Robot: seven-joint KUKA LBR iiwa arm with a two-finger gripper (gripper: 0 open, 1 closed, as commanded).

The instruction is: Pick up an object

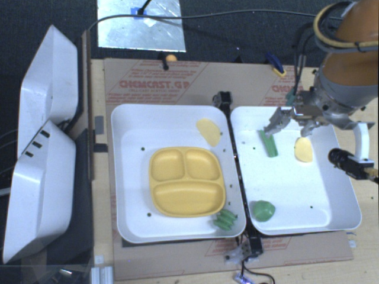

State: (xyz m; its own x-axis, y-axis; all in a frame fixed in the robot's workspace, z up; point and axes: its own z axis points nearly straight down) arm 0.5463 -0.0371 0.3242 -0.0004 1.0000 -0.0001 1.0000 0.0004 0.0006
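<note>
Gripper hovers over the right bin, fingers spread apart and holding nothing.

Taking the right bin as landmark: inside it lie three things, one green stick just below the left finger, one pale yellow piece under the right finger, and one green lump at its near left corner. The left bin beside it holds one yellow divided tray, one pale yellow slice and one green ridged piece.
</note>
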